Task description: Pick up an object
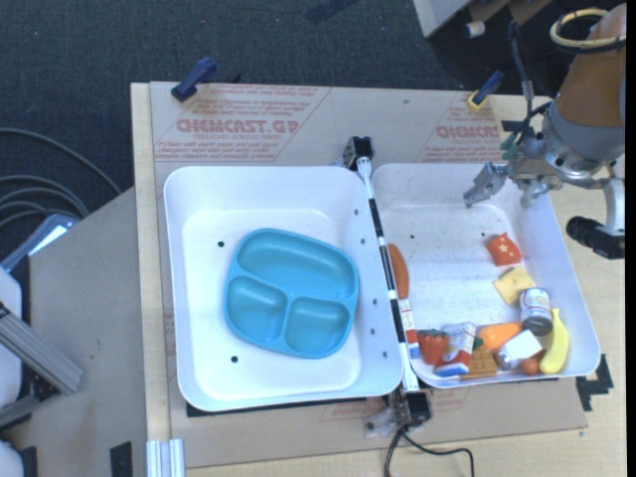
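Objects for picking sit in your right bin (556, 237): a red piece (504, 249) alone near the middle, a yellow block (514, 285) and a can (537, 311) just below it, a banana (556, 344) along the right wall, and a tight jumble (475, 349) at the near edge. A sausage (397, 269) lies against the divider. Your end effector (507, 184) hangs over the bin's far right corner, well apart from all of them, fingers spread with nothing between. Watch three risks. Go for the jumble and the fingers likely land on neighbours, pushing things aside or pinching two. Go for the banana or sausage and a finger may strike the wall. The can may roll off if caught off-centre. The red piece looks safest. The left bin (199, 266) carries a blue tray (290, 293), which you need not touch.
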{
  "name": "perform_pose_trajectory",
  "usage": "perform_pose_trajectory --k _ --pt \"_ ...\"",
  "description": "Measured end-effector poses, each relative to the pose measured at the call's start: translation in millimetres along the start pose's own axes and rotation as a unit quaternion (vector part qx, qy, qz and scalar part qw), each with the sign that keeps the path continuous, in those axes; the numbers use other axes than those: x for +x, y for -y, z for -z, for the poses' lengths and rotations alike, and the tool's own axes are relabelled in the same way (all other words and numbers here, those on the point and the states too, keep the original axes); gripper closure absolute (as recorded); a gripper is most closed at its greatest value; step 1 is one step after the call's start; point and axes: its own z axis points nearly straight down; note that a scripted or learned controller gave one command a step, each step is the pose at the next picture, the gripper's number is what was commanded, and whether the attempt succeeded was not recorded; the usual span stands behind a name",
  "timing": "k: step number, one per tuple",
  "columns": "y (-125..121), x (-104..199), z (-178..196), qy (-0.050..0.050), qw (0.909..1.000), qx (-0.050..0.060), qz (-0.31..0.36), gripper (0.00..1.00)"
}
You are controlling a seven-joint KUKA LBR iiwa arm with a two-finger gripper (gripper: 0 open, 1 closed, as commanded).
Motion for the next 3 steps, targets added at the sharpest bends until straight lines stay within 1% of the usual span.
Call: perform_pose_trajectory --k 1,2,3 --pt "61.2 -56.6 -98.5 -0.005 1.0000 0.003 0.002 0.00" --pt "60.4 -58.8 -87.5 -0.002 1.0000 0.000 0.001 1.00" --pt "60.1 -56.8 -87.8 -0.004 1.0000 0.001 0.002 0.00"
